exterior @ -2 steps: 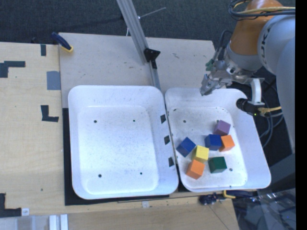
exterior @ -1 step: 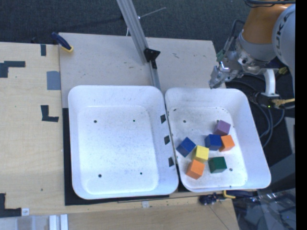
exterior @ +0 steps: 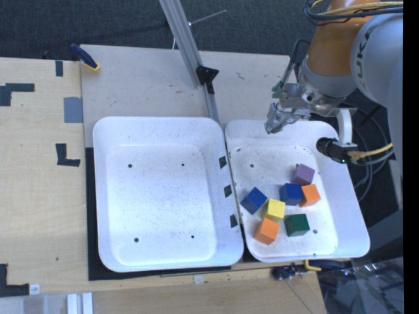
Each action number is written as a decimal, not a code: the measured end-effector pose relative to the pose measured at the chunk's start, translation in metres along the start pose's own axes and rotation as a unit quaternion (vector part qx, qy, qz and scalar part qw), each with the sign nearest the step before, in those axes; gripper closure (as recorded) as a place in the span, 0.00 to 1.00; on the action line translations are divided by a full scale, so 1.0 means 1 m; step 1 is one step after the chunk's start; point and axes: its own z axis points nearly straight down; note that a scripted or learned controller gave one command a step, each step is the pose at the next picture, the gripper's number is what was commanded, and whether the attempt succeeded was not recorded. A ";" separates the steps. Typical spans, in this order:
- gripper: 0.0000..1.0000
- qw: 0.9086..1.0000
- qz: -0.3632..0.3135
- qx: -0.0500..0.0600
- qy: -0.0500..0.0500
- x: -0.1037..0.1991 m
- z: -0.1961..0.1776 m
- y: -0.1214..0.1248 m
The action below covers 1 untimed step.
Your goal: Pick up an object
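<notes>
Coloured cubes cluster in right bin | jaws above far rim | grip: cannot tell

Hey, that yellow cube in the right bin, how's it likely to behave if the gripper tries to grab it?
The yellow cube looks rigid with flat faces, so it should probably slide rather than roll. It sits tight among an orange cube, a blue cube and a green cube, so closing fingers would likely nudge those neighbours. It looks small and probably light.

Arm cut off at right edge; finger gap too small to tell.
</notes>
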 end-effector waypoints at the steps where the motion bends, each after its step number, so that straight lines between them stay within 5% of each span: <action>1: 1.00 1.000 0.000 0.001 0.000 0.049 0.013 -0.024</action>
